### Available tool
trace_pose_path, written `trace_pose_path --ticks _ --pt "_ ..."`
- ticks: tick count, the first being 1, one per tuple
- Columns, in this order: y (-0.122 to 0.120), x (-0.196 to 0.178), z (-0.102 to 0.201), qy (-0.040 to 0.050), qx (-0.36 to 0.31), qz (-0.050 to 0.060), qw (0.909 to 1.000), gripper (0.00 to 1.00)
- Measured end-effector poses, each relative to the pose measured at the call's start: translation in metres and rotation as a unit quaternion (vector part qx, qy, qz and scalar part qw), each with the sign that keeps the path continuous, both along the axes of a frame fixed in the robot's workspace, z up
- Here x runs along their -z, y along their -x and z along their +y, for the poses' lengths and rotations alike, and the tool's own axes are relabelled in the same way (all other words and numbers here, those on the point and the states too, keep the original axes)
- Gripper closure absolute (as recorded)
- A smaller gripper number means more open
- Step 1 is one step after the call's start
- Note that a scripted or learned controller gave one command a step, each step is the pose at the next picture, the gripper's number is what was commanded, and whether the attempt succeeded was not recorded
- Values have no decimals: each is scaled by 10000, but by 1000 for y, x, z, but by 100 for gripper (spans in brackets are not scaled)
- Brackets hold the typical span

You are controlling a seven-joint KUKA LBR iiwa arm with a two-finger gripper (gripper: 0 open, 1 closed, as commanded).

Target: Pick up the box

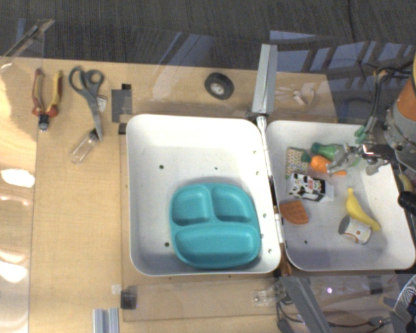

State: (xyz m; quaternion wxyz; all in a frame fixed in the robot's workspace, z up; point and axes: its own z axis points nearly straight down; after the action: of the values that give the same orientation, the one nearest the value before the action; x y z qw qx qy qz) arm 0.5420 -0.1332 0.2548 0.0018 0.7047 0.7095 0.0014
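So the box [308, 185], the little black-and-white patterned one, is lying flat in the right bin [395, 255], over on that bin's left side, close to the wall it shares with the left bin [145, 186]. There's a flat orange-brown piece [295, 211] just nearer than it, a patterned card-looking thing [295, 159] just beyond it, and a yellow banana [360, 210] off to its right with a small white cup-ish thing [356, 232] beside that. The gripper [353, 155] is up at the far side of the same bin, sitting right by an orange and green toy [322, 157], well apart from the box. Honestly can't tell whether it's spread or clamped, too much clutter and blur there, and nothing is visibly gripped. My guess is the arm needs to come left and nearer to get over the box, and since it's lying flat with neighbours crowding it, pinching across the short side looks like the safer bet. The left bin just has a teal divided tray [215, 224], and scissors [90, 92] and pliers [45, 96] sit out on the surface [69, 241].
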Motion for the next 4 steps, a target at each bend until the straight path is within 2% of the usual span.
trace_pose_path --ticks 1,2,3,4 --pt "-22 36 42 -2 -202 10 9998 0" --pt "-99 91 42 -4 -120 12 9999 0" --pt "-78 166 39 -9 931 -33 9956 0" --pt "-28 84 -31 8 -340 -16 9994 0"
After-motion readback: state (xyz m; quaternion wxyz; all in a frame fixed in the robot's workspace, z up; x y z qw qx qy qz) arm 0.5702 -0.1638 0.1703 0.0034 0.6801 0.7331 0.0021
